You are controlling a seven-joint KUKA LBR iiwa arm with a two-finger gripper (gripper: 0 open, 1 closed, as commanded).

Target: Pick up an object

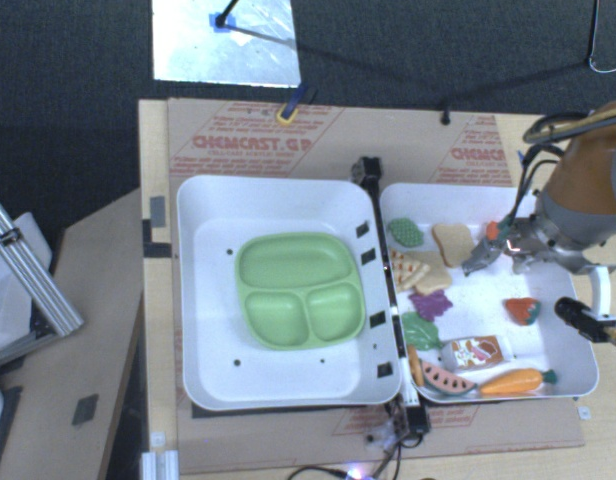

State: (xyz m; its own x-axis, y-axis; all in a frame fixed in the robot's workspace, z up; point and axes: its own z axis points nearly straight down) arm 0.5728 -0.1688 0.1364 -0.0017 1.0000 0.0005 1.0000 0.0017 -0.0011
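The right bin [578, 368] holds several toy foods. A tan bread slice [453, 243] lies at its back, with a green leafy piece [406, 232] to its left. A waffle-like cracker [408, 268] and purple grapes [431, 303] sit along the left wall. A red strawberry-like toy [523, 310] lies right of centre. My gripper [503, 256] hangs over the bin's back middle, just right of the bread and behind the strawberry. It is open, with nothing between its fingers.
Along the right bin's front lie a small printed box [475, 351], a watermelon slice [443, 378], an orange carrot [513, 380] and a green piece [420, 330]. The left bin [203, 218] holds a green divided plate [296, 290]. A black divider [383, 278] separates the bins.
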